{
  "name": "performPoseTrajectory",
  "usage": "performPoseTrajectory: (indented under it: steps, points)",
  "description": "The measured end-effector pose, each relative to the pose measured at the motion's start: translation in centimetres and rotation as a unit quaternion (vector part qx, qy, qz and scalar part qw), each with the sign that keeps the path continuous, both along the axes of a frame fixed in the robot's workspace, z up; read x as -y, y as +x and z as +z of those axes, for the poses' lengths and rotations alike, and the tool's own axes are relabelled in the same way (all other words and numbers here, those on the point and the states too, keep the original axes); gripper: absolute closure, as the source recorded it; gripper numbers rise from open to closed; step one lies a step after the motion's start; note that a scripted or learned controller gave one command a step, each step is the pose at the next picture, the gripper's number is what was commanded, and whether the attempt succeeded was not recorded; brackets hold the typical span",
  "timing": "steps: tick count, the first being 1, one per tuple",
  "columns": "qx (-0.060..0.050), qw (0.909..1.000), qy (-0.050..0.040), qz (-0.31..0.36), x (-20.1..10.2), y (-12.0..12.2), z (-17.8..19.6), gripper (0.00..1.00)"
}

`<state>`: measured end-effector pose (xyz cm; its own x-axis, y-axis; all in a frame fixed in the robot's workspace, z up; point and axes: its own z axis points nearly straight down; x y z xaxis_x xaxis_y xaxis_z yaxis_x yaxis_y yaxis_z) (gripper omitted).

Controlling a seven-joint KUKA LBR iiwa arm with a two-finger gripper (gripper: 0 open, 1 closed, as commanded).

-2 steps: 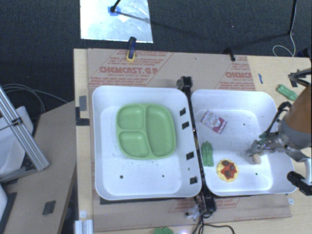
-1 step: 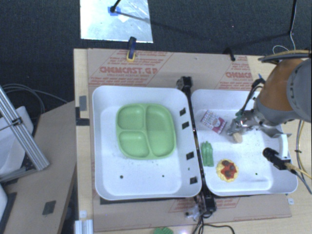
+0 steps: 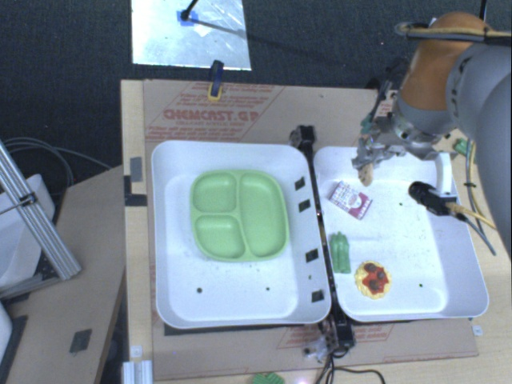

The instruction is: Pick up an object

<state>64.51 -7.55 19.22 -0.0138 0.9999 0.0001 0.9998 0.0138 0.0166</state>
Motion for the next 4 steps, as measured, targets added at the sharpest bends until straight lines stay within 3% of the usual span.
performPoseTrajectory:
  steps: [1, 2, 3, 4]
  points:
    - [-0.005, 1.0, -0.0015, -0.008, 4.9, -4.5, 7.7, 1.0]
    - [-0.008, 1.0, 0.0003, -0.003, -0.8, -4.1, 4.5, 1.0]
    - [-0.011, 0.9999, -0.0003, -0.01, 4.6, -13.0, 2.3, 1.0]
    - [-0.005, 1.0, -0.0015, -0.004, 6.4, -6.1, 3.0, 1.0]
